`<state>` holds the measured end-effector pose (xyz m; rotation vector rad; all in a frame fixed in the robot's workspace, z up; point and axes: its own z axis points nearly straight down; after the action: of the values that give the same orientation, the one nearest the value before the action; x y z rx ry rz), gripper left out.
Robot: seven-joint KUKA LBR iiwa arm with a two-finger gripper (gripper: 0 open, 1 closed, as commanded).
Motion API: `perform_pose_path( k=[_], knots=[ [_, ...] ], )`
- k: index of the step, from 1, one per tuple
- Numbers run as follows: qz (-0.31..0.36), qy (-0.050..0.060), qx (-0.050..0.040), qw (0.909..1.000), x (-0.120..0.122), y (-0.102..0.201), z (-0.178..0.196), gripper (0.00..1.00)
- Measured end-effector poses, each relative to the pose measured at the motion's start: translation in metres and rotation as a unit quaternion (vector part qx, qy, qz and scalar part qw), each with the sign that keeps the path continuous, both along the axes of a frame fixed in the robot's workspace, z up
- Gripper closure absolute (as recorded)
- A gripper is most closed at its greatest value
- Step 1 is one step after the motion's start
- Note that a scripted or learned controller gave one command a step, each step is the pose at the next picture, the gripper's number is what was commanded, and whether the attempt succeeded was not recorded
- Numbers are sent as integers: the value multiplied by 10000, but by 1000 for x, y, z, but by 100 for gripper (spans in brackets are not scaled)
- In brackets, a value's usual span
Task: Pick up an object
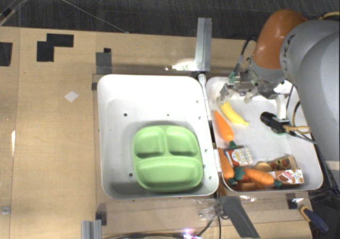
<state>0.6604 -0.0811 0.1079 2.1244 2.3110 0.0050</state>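
Wooden surface (48,142), pale, carries two shallow white bins side by side. One bin (114,100) holds a green tray (168,157) with three compartments. The other bin (297,153), right of the tray as the camera sees it, holds the toy food.

A grey arm (313,68) with an orange band reaches over the far end of that second bin. Its gripper (241,86) hangs just above a yellow banana (234,114), near it but not visibly touching. Whether the gripper is open or closed cannot be told from this angle.

Judged from this, the step in hand is the approach, with nothing lifted yet. The banana seems the likeliest target. Its long axis runs at a slant, from the gripper's side down and away from the tray.

An orange carrot (224,126) lies between banana and tray, nearly parallel, its tip toward the far end. The next move probably calls for a straight descent, closing across the banana's narrow width and clear of the carrot.

More carrots (257,176) and small cartons (287,174) crowd the near end.
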Motion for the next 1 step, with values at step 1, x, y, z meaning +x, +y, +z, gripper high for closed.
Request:
perform_pose_path(
  k=[1],
  knots=[
    [-116, -32, -6, 9999, 11, -16, -19, 0]
  ],
)
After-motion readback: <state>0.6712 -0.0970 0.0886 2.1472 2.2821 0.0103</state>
